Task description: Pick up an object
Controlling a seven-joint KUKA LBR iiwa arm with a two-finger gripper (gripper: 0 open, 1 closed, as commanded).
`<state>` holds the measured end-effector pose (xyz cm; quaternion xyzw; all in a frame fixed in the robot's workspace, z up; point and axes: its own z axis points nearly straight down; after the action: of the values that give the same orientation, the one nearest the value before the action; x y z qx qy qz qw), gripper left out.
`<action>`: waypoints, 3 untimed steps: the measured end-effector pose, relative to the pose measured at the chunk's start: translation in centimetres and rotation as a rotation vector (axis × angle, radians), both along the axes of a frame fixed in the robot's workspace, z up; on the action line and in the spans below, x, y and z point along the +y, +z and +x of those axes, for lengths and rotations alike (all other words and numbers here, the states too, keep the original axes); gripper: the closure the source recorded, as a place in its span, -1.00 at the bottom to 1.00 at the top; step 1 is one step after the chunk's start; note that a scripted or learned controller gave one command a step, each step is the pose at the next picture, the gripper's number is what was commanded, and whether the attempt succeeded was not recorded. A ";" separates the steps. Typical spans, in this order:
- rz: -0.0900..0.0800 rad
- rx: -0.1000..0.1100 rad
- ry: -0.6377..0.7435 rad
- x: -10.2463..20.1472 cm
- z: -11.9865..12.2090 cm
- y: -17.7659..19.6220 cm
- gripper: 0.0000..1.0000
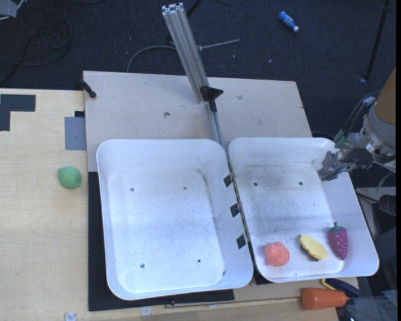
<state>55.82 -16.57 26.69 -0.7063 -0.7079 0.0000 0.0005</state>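
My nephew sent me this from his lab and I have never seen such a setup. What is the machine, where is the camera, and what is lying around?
The picture comes from one fixed camera above a bench, looking down at a slant. A robot arm reaches in from the right; its gripper, a two-finger claw, hangs over the upper right edge of the right bin. I see nothing held in it.

Two shallow white bins sit side by side. Near the front wall of the right bin lie three small toys: a red-orange lump, a yellow piece and a purple berry. The left bin sits beside it. A green ball rests on the wooden surface to the left, and an orange object lies just in front of the right bin.
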 end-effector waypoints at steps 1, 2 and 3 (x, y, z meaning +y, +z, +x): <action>0.000 0.000 0.000 4.4 -1.2 -1.3 1.00; 0.000 0.000 0.000 9.1 -3.0 -1.8 1.00; -0.001 -0.001 -0.001 13.8 -3.8 -1.2 1.00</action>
<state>52.02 -2.75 25.48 -0.7066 -0.7076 0.0001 -0.0001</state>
